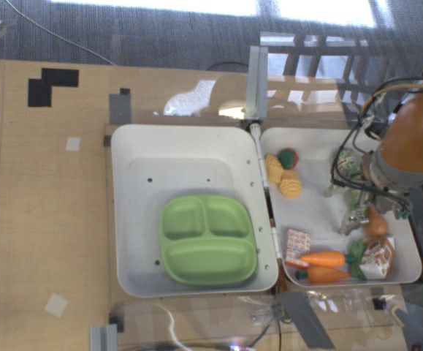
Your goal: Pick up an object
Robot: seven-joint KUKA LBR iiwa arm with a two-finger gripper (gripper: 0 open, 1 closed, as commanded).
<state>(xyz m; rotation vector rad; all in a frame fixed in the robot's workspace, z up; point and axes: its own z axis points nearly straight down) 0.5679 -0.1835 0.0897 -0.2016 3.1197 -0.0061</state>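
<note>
Hovering over a small brown toy (376,227), the gripper (357,214) has an unreadable grip; the toy looks light, hard, best pinched across its middle.

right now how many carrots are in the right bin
2. One carrot lies near the front of the right bin; the other carrot lies just in front of it. The arm may hide more.

Two white bins sit on the tabletop, a left bin (131,159) and a right bin (313,159). The left one carries one green divided tray (208,240). In the right bin I count two carrots (322,259), two yellow corn pieces (290,187), one small red-and-green fruit (288,157), one patterned packet (297,241), one small carton (378,259) and one brownish round piece (376,227).
</note>
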